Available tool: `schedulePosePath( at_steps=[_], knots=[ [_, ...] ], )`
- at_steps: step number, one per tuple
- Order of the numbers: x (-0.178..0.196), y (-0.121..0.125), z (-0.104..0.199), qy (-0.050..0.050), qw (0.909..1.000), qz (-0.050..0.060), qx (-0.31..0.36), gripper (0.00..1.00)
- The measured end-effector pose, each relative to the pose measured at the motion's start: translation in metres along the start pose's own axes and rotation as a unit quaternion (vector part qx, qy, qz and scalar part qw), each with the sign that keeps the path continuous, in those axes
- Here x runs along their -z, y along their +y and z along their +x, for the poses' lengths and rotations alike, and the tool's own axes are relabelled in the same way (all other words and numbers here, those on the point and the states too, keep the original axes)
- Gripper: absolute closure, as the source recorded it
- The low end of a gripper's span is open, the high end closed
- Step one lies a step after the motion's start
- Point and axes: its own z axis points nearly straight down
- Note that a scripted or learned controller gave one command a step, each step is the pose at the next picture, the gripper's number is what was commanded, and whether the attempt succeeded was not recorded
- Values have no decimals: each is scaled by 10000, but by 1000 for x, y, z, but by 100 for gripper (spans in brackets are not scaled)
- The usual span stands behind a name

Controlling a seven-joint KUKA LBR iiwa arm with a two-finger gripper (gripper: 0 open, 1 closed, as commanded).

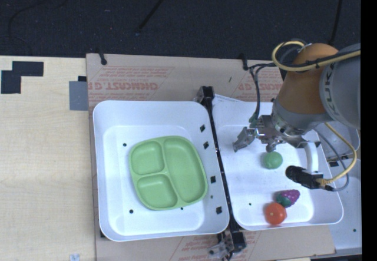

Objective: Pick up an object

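Camera view inspection: the gripper sits low over the right bin, its two fingers spread apart, one reaching out toward the divider and the other ending near the green ball. Nothing lies between the fingers; the hand is open and empty.

Candidate objects: the green ball rests on the bin floor just beside and slightly below the nearer finger, apparently clear of it, though contact cannot be ruled out at this slant. A purple object and a red-orange ball lie together further below the hand, near the bin's lower wall, touching or almost so. The left bin, well away on the hand's far side, carries a green divided tray.

Assessment: the approach step is in hand; no grasp is made. The ball sits outside the finger span rather than within it.

Next move, as judged: shift the open hand over the ball so that it falls between the fingers, descend, then close. A round object may roll off if nudged by one finger first
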Motion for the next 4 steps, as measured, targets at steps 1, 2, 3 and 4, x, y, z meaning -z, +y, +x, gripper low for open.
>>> schedulePosePath(
  at_steps=[1,2,3,4],
  knots=[
    [-59,-10,1,0,10000,0,7,0],
    [-46,-9,-1,-1,10000,-11,-26,100],
    [17,-9,0,-9,10000,-59,7,100],
    [80,-5,-2,-13,10000,-69,7,100]
  ],
)
